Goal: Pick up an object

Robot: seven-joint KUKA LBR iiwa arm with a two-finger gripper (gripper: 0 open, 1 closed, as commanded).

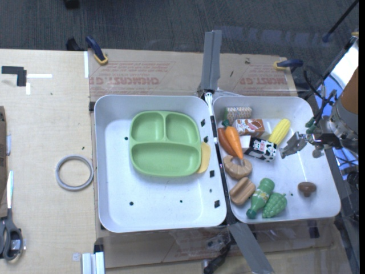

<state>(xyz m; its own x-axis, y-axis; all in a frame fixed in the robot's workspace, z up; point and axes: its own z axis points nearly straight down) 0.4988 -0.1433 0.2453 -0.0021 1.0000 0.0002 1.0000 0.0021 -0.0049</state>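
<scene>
The gripper [290,145] is seen over the right bin [325,207], reached in from the right, its fingers [295,138] spread apart with nothing held between them. Just to its left a small black-and-white carton [263,148] is lying, and the yellow corn cob [279,131] is found just above that, tilted. An orange carrot [231,141] is laid along the bin's left side, with a red-labelled packet [249,126] and a grey ridged item [238,113] behind it. Nearer the front, a round bun [236,166], a bread roll [242,190], a green bottle [260,197] and a green bumpy piece [276,205] are clustered together. A small brown object [307,189] is set apart, toward the front right. In the left bin [154,210] a green divided plate [166,143] is resting. On the bench [40,124] a tape ring [74,172] is lying.
</scene>
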